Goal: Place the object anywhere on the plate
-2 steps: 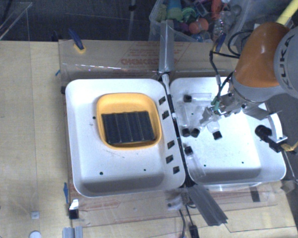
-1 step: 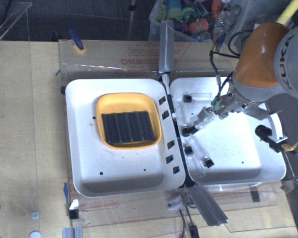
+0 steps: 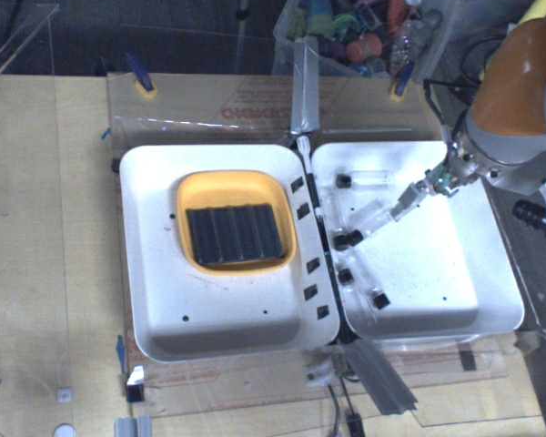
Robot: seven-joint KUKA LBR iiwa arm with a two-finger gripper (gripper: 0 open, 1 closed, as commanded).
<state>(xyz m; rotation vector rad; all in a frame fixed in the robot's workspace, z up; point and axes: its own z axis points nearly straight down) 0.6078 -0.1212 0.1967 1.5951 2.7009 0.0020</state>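
A dark ribbed object (image 3: pixel 235 233) is seen lying flat on the yellow plate (image 3: pixel 189 192) in the left bin (image 3: pixel 146 299). The gripper (image 3: pixel 346 240) is lowered over the right bin (image 3: pixel 455 280), well apart from it; its state cannot be told.

**Colours in frame**

Both bins white: left bin (image 3: pixel 155 271), right bin (image 3: pixel 455 280). In the left bin: plate (image 3: pixel 193 198) yellow-orange, holding a dark grey ribbed object (image 3: pixel 235 233) with lengthwise stripes. Arm (image 3: pixel 514 80) above the right bin: orange band, grey below it. Bench (image 3: pixel 45 244) around the bins light tan. Behind the bins, a clear tub (image 3: pixel 364 16) of multicoloured items.
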